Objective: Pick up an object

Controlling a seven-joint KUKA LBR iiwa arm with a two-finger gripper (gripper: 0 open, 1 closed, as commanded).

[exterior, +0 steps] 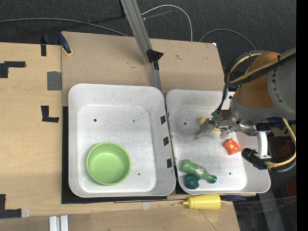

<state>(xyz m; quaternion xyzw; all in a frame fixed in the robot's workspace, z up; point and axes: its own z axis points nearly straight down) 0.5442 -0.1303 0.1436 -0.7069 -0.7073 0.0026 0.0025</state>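
The bench (pixel 110 57) is a flat tan board, matte, with a few dark tape marks on the paler wood panel at its left. On it sit two shallow white bins with rounded corners and faintly speckled plastic floors. The left bin (pixel 115 97) is the wider one; the right bin (pixel 190 105) touches it along a shared edge where small dark clips show.

The arm (pixel 264 88) comes in from the right, a bulky rounded body of grey with an orange band, looped with black and yellow cables. A slim grey metal pole (pixel 137 25) slants down from the top to the bins' back edge.

A round green bowl (pixel 109 162), smooth and matte, rests in the left bin's near left corner.

The gripper (pixel 206 128) hangs over the middle of the right bin, its thin metal fingers angled down to the left. The jaws look slightly parted with nothing between them, though the view is coarse.

A yellow bottle-like object (pixel 204 202) lies on its side just outside the right bin's near rim. In that bin's near part lies a glossy green bottle-shaped toy (pixel 197 170), touching a darker teal lump (pixel 191 181). A small orange block (pixel 232 146) sits near the right side, just beside the wrist.
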